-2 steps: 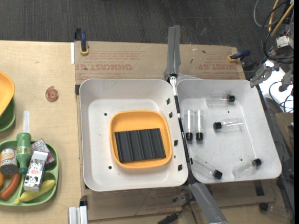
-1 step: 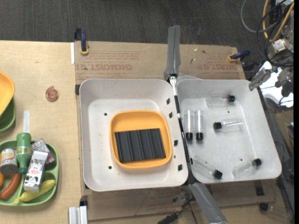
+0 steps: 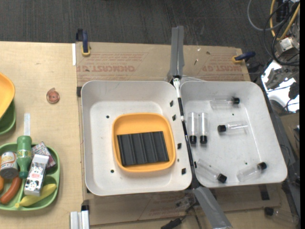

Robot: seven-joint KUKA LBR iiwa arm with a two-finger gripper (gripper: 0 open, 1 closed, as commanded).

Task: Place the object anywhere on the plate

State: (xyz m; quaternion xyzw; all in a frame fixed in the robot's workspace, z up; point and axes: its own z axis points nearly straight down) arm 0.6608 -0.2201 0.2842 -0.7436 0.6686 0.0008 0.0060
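Bins side by side on the bench: we see the left bin (image 3: 95, 175) holding an orange plate (image 3: 143, 120) w/ a dark ribbed slab (image 3: 143, 147) lying flat at its centre. Right bin (image 3: 269, 132) holds six clear black-capped tubes, none on the plate: a pair (image 3: 198, 125) side by side near the divider, one (image 3: 224, 102) toward the back, one (image 3: 233, 127) mid-bin, two at the front (image 3: 212, 171) (image 3: 250, 171). Green tray (image 3: 52, 187) of toy food sits far left.

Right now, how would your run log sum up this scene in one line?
plate: orange, in left bin | dark ridged block: on plate | tubes: clear, black-capped, six in right bin | placement: not begun
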